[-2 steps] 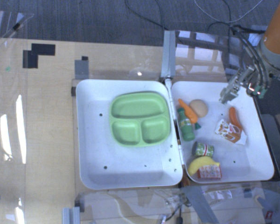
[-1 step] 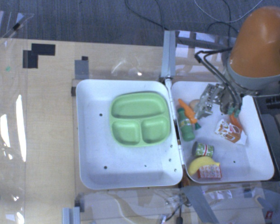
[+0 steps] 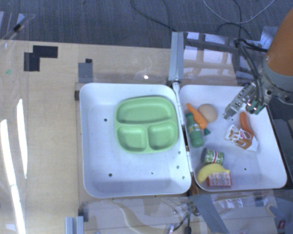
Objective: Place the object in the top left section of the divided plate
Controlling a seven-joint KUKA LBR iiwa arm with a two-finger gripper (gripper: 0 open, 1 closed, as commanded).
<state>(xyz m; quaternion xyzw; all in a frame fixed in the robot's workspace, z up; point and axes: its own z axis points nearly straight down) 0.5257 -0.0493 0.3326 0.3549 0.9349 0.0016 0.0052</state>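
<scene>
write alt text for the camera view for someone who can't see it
A grey arm's two-finger gripper hangs over the right white bin, near an orange carrot-shaped toy. A pale green divided plate with nothing in its sections lies in the left white bin. The right bin also holds a yellow banana and other small items.

Arm (image 3: 288, 48) cut off by the right edge; banana (image 3: 210, 171) partly under a red packet (image 3: 219, 180).

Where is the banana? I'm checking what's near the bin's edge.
In the right bin, at its near left corner: the banana lies below the green can, touching the red packet.
</scene>
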